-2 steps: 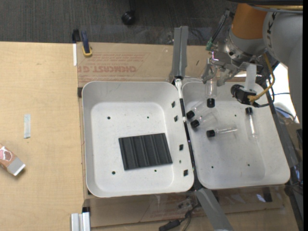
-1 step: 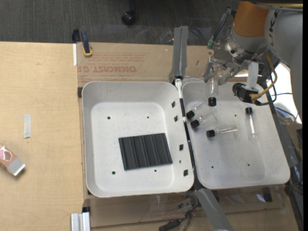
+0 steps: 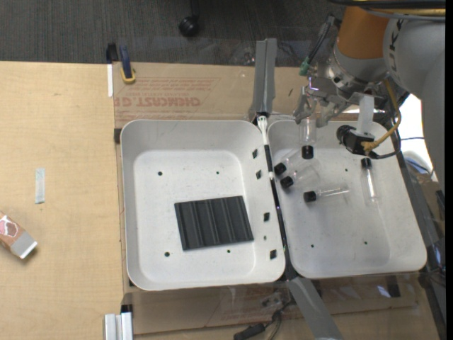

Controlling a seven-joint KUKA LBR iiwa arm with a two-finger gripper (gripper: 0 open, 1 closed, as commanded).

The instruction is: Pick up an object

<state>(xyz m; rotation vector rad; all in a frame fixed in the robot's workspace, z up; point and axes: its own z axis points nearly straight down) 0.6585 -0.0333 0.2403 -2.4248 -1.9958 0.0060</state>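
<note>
Arm over the right bin's far edge, small clear tubes just below the pincer.

Camera view: the grey two-finger gripper [image 3: 311, 122] hangs above the shallow white right-hand bin [image 3: 396, 261] — whether it is parted or closed I cannot tell. The nearest clear plastic tube with a black cap [image 3: 307, 142] stands directly beneath it, long axis running toward the camera — a short drop would probably reach it.

Clear tubes with black caps [image 3: 311, 172], scattered flat just below the claw [image 3: 309, 124]; dark ribbed slab [image 3: 213, 222], flat, far lower left of it.
</note>
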